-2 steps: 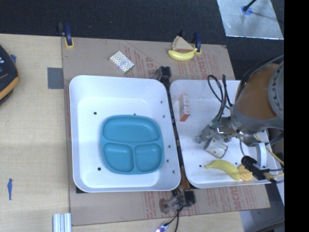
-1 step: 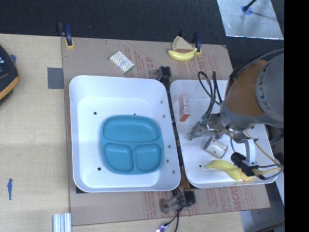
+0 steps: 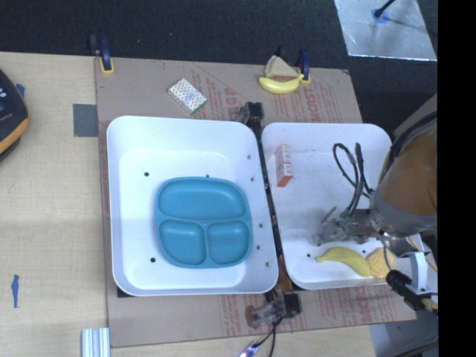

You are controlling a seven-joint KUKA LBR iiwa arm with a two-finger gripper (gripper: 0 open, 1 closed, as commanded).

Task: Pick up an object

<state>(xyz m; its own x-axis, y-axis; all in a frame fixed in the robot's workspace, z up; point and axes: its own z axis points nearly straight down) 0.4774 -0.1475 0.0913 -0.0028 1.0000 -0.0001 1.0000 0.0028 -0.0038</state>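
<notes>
In the right bin [image 3: 312, 136], my gripper [image 3: 326, 227] hangs low over the front half, reaching in from the right under the grey and orange arm [image 3: 407, 184]. Its two grey fingers [image 3: 328, 216] point left and stand apart with nothing between them. A yellow banana [image 3: 343, 258] lies just in front of the fingers, near the bin's front wall, apart from them. A tan cracker-like piece [image 3: 379, 262] sits at the banana's right end. A small red and white box [image 3: 283, 164] lies by the bin's left wall. A black cable loop [image 3: 346, 166] lies at the back right.
The left bin [image 3: 126, 199] holds a blue divided plate [image 3: 202, 221]. Behind the bins on the cardboard lie a second yellow banana with a wedge [image 3: 281, 79] and a patterned packet [image 3: 187, 94]. Blue clamps [image 3: 105, 56] hold the board's back edge.
</notes>
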